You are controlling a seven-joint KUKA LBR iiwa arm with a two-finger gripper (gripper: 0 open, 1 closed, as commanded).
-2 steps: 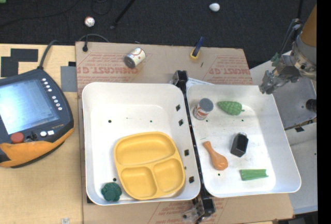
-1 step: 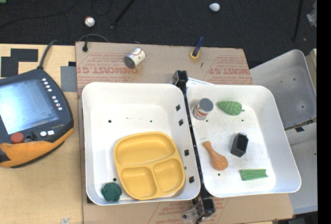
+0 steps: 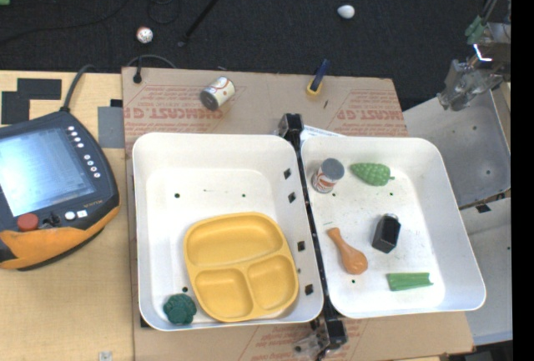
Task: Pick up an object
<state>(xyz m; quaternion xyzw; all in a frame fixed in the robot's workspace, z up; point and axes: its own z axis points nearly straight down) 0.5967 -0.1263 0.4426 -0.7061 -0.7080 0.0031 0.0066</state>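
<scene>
I'm watching the hand (image 3: 467, 82) hanging off beyond the right bin (image 3: 455, 176) (grip state: I cannot tell), leaving the black block (image 3: 385, 233) reachable.

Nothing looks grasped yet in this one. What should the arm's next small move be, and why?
Probably swing the tool left and forward over the right bin. It sits at the view's upper right, outside both bins. The black block lies apart from the orange drumstick and green bar, so it seems an easy target.
</scene>
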